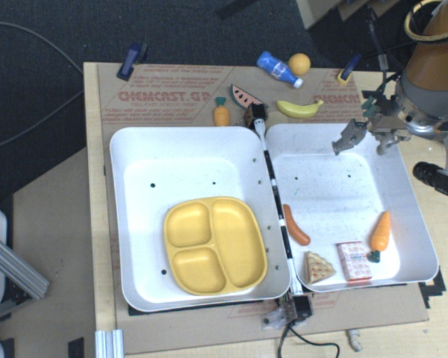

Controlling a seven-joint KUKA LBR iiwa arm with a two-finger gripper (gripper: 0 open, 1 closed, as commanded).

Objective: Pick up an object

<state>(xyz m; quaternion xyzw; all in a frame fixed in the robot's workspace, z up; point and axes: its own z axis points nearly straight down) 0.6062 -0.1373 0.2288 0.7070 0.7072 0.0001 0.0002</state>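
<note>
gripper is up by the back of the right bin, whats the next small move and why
Probably travel toward the near end of the right bin and descend. The gripper hangs over bare floor, while the carrot, hot dog, pink box and sandwich wedge lie there.

Well below my gripper [366, 136], a hot dog [296, 225], carrot [380, 233], sandwich wedge [319, 267] and pink packet [354, 261] lie flat.

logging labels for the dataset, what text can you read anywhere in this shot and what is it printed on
"CHEMCAST GP": red print on the brown board behind the left bin, repeated in rows; the smaller lines under it are too blurred to read.
A similar red print on the board behind the right bin is partly hidden and unreadable.
Pink packet in the right bin: print too small to read.
Blue bottle: label unreadable.
</note>
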